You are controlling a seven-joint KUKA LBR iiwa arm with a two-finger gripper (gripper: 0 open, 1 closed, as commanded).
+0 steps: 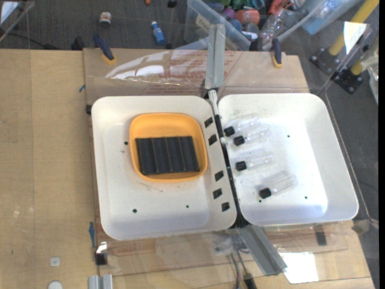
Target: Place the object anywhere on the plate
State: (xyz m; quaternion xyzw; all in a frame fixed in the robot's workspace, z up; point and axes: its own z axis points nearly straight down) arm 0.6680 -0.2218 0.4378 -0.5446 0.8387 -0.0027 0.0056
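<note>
On the plate: I am seeing a black ribbed block point(167, 155) lying flat, covering most of the plate's floor, its ribs running toward the far edge of the bench.
Plate: the orange plate point(141, 125) is sitting in the left bin point(114, 209), the bin farther from the side my arm reaches in from. It is resting a little toward the bin's far half.
My gripper: I am not able to judge how far it is opened, nor whether it is carrying anything; I cannot tell.
Right bin: the right bin point(319, 161), the one nearer my arm's side, is holding four clear vials with black caps. Two are lying close together at the far end point(249, 128) point(252, 137), one is lying near the middle point(255, 161), and one is lying closest to the near edge point(277, 185). All four are lying on their sides, caps pointing toward the left bin.
Between the bins: a row of small black clips point(218, 176) is running along the seam where the two bins are meeting.
Beyond the bins: a grey metal bar point(215, 53) is standing over the seam, and a clear tub of coloured items point(264, 5) is sitting on the floor past the wooden bench point(36, 161).
</note>
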